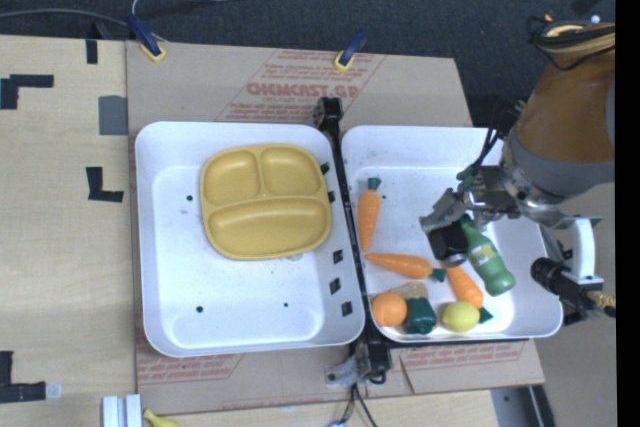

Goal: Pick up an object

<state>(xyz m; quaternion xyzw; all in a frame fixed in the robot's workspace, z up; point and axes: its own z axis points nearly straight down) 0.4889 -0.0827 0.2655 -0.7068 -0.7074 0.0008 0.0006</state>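
Note:
My gripper [472, 211] hangs over the right side of the right bin [420, 147], the arm coming in from the right. A green bottle [488, 262] lies slanted just below it, its neck end up against the gripper; whether it is gripped is hidden. Left of it lie a long carrot [368, 217], a second carrot [401, 265] lying crosswise, and a short carrot [463, 285]. Along the front wall sit an orange [390, 310], a dark green vegetable [420, 316] and a lemon [460, 317].
The left bin [160, 245] holds a yellow divided plate [267, 200] in its back half. A black divider [338, 215] runs between the two bins. Both bins rest on a cardboard sheet [290, 85].

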